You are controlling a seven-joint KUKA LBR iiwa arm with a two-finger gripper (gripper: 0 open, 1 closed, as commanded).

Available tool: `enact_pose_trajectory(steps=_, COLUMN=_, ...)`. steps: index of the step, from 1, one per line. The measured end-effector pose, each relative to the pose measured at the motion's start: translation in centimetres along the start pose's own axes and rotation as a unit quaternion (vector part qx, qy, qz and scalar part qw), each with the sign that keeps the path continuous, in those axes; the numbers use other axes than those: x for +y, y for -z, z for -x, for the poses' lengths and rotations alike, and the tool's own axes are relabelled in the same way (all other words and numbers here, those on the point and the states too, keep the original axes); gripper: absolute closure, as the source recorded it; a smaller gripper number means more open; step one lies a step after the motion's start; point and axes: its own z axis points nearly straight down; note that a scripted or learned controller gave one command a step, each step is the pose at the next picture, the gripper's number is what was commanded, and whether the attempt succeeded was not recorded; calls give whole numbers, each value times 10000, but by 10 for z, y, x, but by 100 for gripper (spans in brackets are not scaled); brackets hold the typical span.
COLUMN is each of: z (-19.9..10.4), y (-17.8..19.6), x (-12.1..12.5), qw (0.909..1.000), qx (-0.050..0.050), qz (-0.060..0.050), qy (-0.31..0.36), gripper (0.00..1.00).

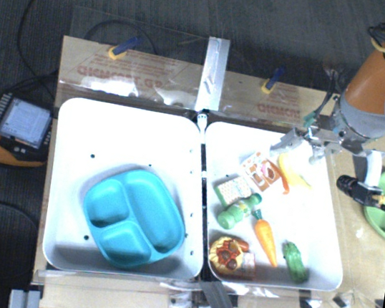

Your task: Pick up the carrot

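Camera view: carrot (266,240) lies in the right bin (329,207), lower middle, tilted with its green top toward the upper left and tip toward the lower right. Just left of its top is a green bottle (235,212), with a small green-and-white box (233,189) above that. Pizza slice (229,254) sits at the bin's front left corner, and a green pepper (294,261) is just right of the carrot's tip. Red-and-white card (262,171) and a yellow-orange piece (287,173) lie farther back. Gripper (301,143) hangs over the back right of that bin, well apart from the carrot; fingers spread, nothing between them. Left bin (81,125) has a blue divided plate (133,216).
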Motion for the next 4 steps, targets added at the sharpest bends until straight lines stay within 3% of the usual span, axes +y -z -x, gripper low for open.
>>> enact_pose_trajectory(steps=1, z=11, y=-44, x=-73, qw=9954, qx=-7, qz=1, qy=955, gripper=0)
enact_pose_trajectory(steps=2, z=-12, y=-113, x=-118, qw=9939, qx=-30, qz=65, qy=1099, gripper=0)
enact_pose_trajectory(steps=3, z=-13, y=-103, x=-117, qw=9939, qx=-20, qz=81, qy=1096, gripper=100)
enact_pose_trajectory(steps=4, z=-51, y=-8, x=-136, qw=9990, qx=-7, qz=-2, qy=439, gripper=100)
